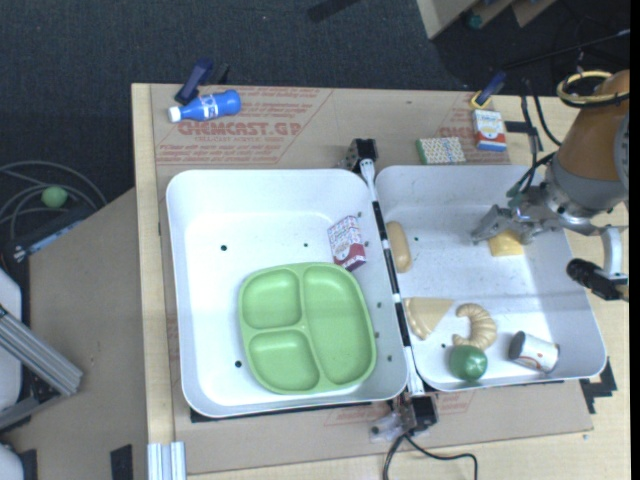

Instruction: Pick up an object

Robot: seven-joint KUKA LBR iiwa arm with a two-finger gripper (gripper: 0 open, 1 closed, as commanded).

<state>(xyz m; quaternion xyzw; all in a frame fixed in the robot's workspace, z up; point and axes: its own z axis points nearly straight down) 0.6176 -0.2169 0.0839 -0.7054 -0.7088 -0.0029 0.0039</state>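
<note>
The light wooden counter (pixel 150 268) was seen carrying two shallow white plastic bins side by side. The left bin (pixel 200 218) was occupied by a matte green plastic plate with three compartments (pixel 305 326), and a small red-and-white printed carton (pixel 347 241) lay just beyond the plate's far edge, near the wall shared with the right bin (pixel 560 308). The grey arm with its orange band (pixel 590 148) was reached in from the right over the far part of the right bin. The hand (pixel 512 223) was held low, directly above a small yellow block (pixel 506 245), touching or nearly touching it; whether it was open or closed could not be told. Well apart from the hand, along the near side, were laid a pale cream wedge (pixel 427 315), a curved tan croissant-shaped piece (pixel 478 322), a smooth green ball (pixel 467 363) and a small white cylinder (pixel 533 351). A tan oblong piece (pixel 398 245) was set by the shared wall.
</note>
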